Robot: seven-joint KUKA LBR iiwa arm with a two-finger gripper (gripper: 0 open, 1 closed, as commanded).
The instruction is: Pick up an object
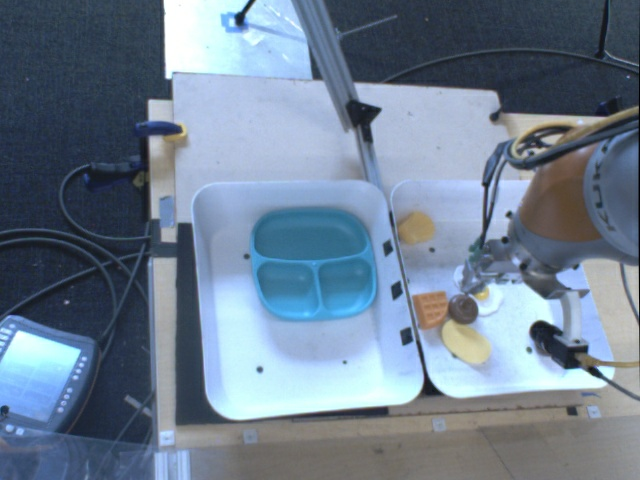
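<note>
The pincer (478, 278), grip state unclear, hangs over crowded right-bin items: small brown round piece (463, 308), orange block (431, 308), yellow oval (466, 343). Closing may nudge neighbours and grasp nothing.

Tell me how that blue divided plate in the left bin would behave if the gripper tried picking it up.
The blue divided plate looks like rigid moulded plastic, so probably stiff and fairly light. It lies flat in the left bin, so it would likely slide rather than tip when pushed. Its low rounded rim may give little to pinch.
</note>
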